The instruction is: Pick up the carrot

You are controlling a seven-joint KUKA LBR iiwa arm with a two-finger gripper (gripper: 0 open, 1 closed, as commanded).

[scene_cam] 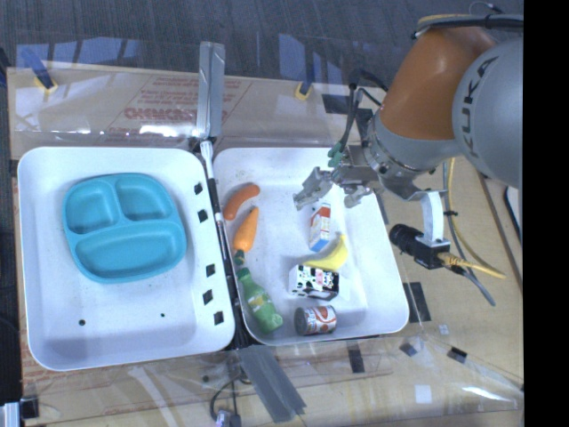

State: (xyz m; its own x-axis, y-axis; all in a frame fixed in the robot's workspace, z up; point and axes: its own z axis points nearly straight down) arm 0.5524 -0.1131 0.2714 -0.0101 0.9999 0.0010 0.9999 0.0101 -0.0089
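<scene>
Orange carrot (246, 228) lying in right bin (378, 278), hand (332, 190) spread wide above milk carton (321, 226), holding nothing

Glossy white plastic bins (107, 341), smooth blue plastic tray (124, 225), metal can (315, 319)

Robotics lab: grey, orange-banded industrial arm (444, 87) reaching over two shallow white plastic bins (53, 327) sitting on taped bench (462, 363).
</scene>
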